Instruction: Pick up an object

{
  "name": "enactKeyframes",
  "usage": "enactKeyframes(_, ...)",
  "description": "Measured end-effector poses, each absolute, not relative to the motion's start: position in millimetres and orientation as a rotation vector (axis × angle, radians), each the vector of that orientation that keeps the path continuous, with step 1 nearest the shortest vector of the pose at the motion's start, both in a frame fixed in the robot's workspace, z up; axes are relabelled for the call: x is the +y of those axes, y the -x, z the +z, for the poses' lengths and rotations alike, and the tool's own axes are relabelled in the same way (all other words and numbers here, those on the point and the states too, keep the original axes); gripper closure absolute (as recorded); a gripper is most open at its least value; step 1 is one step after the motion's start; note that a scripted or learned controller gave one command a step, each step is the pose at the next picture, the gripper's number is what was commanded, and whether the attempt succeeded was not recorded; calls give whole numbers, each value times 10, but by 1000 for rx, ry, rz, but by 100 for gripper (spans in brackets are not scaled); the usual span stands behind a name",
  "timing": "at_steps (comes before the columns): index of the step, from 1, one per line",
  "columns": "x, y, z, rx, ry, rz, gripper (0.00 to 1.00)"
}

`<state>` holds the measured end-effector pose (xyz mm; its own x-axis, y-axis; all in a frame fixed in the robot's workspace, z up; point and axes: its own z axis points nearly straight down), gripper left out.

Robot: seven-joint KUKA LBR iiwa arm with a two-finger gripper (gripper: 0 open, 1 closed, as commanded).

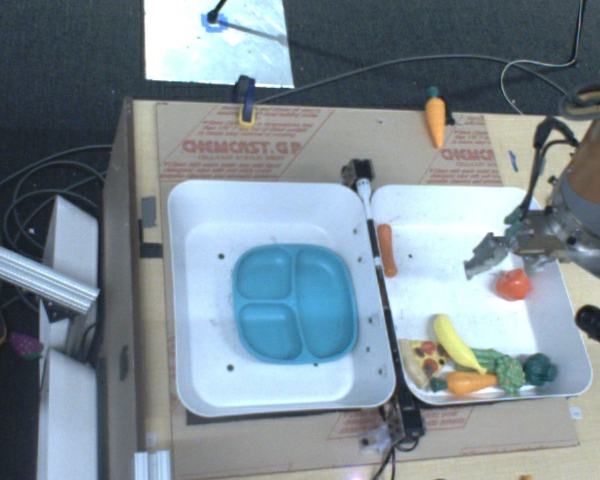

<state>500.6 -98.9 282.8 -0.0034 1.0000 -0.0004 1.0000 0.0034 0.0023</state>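
My gripper (504, 256) hangs over the right bin (435, 218), near its right wall, on the grey arm with the orange band (592, 183). A red tomato (513, 285) lies just below and beside the gripper, on the bin floor. An orange sausage-shaped piece (386, 249) rests against the bin's left wall. Along the front edge lie a pizza slice (421, 354), a yellow banana (454, 341), a carrot (470, 382), a green broccoli (509, 370) and a dark green piece (540, 368). I see nothing held in the gripper.
The left bin (205, 268) holds a blue divided plate (295, 301). A toy carrot (436, 119) and a yellow clamp (245, 101) sit on the cardboard behind the bins. Cables trail over the bench at the left and top right.
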Motion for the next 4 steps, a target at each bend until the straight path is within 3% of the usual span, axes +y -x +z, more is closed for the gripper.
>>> enactKeyframes(1,-1250,-5648,2616,2222,-2218,1,0)
enactKeyframes(2,-1354,-4862,1598,2222,-2222,0,0)
enactKeyframes(3,-948,-4870,843,2223,-2218,2,0)
enactKeyframes(4,-1664,-5080,1248,2219,-2219,1,0)
